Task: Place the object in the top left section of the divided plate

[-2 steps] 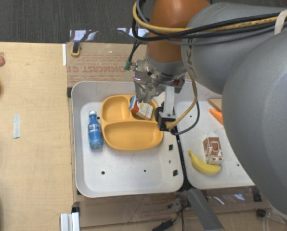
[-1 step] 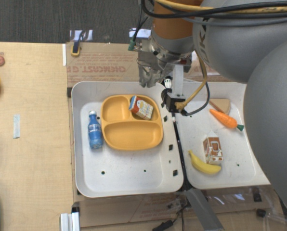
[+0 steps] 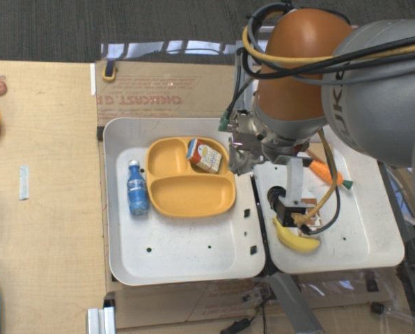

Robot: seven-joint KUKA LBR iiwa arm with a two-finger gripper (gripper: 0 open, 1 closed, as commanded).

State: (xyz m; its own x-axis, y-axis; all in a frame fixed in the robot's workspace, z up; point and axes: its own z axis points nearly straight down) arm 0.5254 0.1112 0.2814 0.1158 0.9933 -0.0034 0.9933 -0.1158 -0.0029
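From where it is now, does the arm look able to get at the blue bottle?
Probably yes: the bottle sits uncovered in the left bin, close beside the plate. The arm hangs right of the plate and must cross over it.

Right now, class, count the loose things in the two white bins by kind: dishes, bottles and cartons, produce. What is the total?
Dishes: 1, the yellow plastic divided plate
Bottles and cartons: 2, the blue plastic bottle and the small orange-and-white carton
Produce: 2, the curved yellow banana and the orange carrot
Total: 5
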